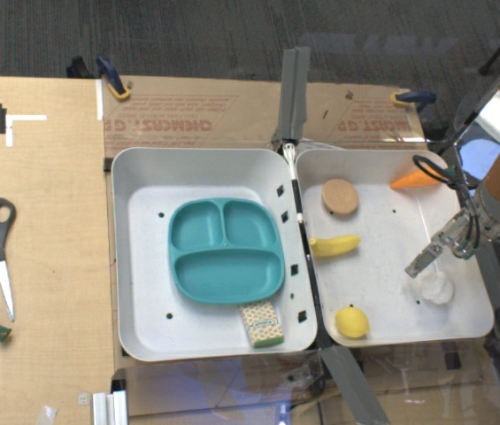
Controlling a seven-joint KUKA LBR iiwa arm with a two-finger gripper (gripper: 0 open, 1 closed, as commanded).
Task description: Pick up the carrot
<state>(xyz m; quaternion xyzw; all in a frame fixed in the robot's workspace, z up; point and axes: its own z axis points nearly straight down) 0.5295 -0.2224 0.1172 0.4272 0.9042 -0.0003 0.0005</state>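
In the camera view, the carrot (415, 181) is seen at the upper right of the right bin (382, 330), partly crossed by a dark cable. The gripper (428, 261) is placed lower right of the frame, well below the carrot, beside a pale crumpled object (435, 288); nothing is seen between its fingers, and how far they are parted cannot be told. A grasp may be spoiled by the cable or the bin wall close by. The arm's wrist is cut off at the frame's right
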